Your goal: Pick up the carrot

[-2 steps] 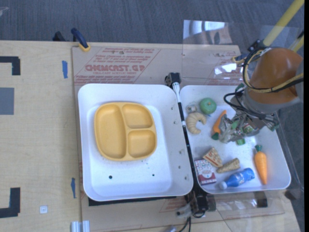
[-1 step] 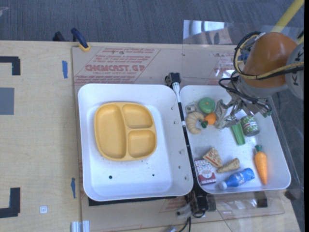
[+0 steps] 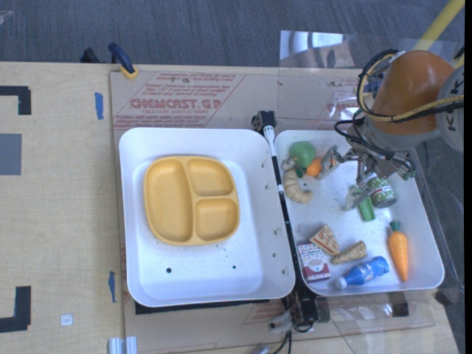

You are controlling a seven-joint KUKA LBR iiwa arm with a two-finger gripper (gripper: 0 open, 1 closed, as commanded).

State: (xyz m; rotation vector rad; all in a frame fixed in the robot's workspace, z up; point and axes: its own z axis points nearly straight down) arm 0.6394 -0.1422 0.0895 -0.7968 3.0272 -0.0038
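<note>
The carrot [image 3: 398, 251], orange with a green top, lies along the right wall of the right bin [image 3: 428, 220], near the front corner. My gripper [image 3: 366, 177] hangs below the orange-banded wrist over the back half of that bin. It is above a green-labelled can [image 3: 382, 192] and a small green object [image 3: 366, 209]. The carrot lies apart from the gripper, toward the front and a little to the right.
The right bin also holds a green vegetable [image 3: 302, 154], a croissant [image 3: 298, 189], a cracker [image 3: 324, 240], a red-and-white carton [image 3: 313, 262], a bread stick [image 3: 349, 253] and a blue bottle [image 3: 365, 271]. A yellow divided plate [image 3: 193, 199] lies in the left bin [image 3: 140, 271].
</note>
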